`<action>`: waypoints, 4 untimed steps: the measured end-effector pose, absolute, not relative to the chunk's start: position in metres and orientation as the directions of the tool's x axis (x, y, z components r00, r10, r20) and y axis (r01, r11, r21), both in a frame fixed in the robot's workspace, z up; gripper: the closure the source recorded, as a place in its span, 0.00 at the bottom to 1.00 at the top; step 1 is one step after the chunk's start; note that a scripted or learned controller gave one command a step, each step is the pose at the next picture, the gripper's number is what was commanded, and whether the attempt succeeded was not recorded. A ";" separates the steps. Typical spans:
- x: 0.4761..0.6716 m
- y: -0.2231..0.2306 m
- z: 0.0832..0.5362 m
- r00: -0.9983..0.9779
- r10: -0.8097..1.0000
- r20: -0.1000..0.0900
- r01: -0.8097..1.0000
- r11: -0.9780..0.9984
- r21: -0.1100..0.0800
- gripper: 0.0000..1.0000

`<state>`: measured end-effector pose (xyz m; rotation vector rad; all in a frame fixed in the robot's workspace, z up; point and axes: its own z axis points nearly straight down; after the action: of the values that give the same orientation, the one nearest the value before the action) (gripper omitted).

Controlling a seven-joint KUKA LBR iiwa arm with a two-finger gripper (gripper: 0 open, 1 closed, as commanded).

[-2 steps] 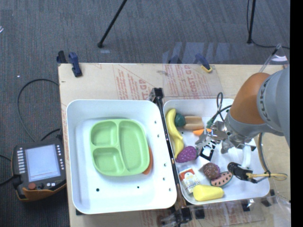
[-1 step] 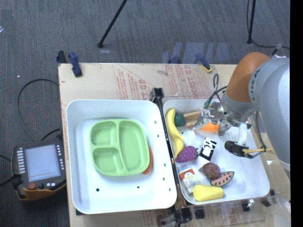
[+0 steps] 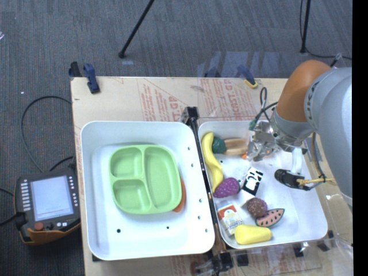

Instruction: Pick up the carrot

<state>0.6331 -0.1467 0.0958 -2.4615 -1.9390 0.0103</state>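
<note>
**Camera view, looking down at a slant.** The tool [image 3: 257, 150] hangs low over the far part of the bin [image 3: 319, 220] under the arm. Whether it is wide or narrow cannot be told, and nothing is seen held in it.

The carrot [image 3: 234, 146] lies just beside the tool, on the side away from the arm. It has a pale orange body and a green leafy top. Its long axis runs roughly straight out from the tool across the bin, leafy end away and the other end towards the tool. Whether that end touches the tool cannot be told. The coming move probably turns on this: a short shift outward along the axis, then a grip across the body, not along it.

Just past the leafy end lies a banana [image 3: 210, 157], which leaves little room on that side. The bin floor is smooth, white and flat, so a nudged carrot may slide or roll.

On the camera side of the tool, a black-and-white block [image 3: 252, 181] and a purple fruit [image 3: 227, 187] lie near. A carton [image 3: 230, 215], a brown ball [image 3: 256, 206], a watermelon slice [image 3: 269, 217] and a yellow fruit [image 3: 250, 233] lie beyond them, well apart from the carrot.

Farthest out, past the banana, the second bin [image 3: 86, 138] holds a green divided plate [image 3: 145, 180]. The bench [image 3: 144, 96] carries both bins.
</note>
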 end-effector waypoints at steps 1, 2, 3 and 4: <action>0.633 -0.147 0.095 0.233 0.973 -0.001 0.972 -0.233 -0.013 0.00; 0.635 -0.199 0.093 0.665 0.747 0.001 0.747 -0.665 -0.012 0.00; 0.590 -0.187 0.086 0.779 0.626 -0.003 0.626 -0.779 -0.007 0.00; 0.590 -0.186 0.096 0.777 0.629 -0.004 0.629 -0.777 -0.014 1.00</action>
<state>0.5899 -0.1862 0.0956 -2.9497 -1.0444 0.0129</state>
